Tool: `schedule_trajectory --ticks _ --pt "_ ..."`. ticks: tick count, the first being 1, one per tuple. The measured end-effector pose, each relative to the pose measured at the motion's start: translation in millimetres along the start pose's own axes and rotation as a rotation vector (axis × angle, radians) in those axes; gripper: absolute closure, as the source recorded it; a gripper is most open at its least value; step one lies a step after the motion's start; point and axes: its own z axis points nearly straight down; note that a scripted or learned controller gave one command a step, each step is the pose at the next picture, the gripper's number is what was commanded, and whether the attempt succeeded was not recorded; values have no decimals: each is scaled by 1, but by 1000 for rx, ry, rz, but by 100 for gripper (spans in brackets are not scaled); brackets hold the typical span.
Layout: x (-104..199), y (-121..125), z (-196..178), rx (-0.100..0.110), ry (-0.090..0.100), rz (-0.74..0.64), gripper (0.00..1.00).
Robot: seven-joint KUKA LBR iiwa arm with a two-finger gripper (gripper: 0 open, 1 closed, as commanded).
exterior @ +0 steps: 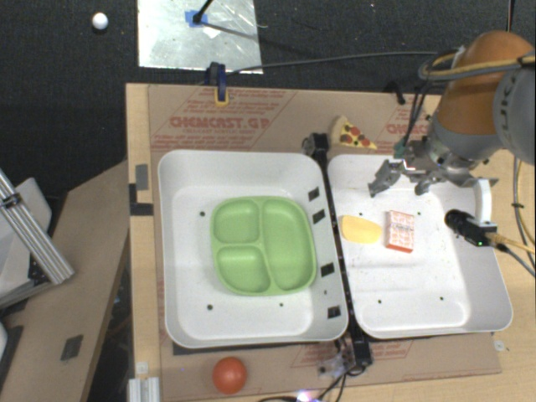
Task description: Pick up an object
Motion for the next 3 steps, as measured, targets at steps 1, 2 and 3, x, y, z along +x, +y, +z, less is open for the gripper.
schedule_trajectory --ticks 1,2,3 --pt "4 -10 54 1 1 0 0" --pt "4 -8 103 -8 -1 -1 0" --pt "3 -6 89 -14 -3 -1 100"
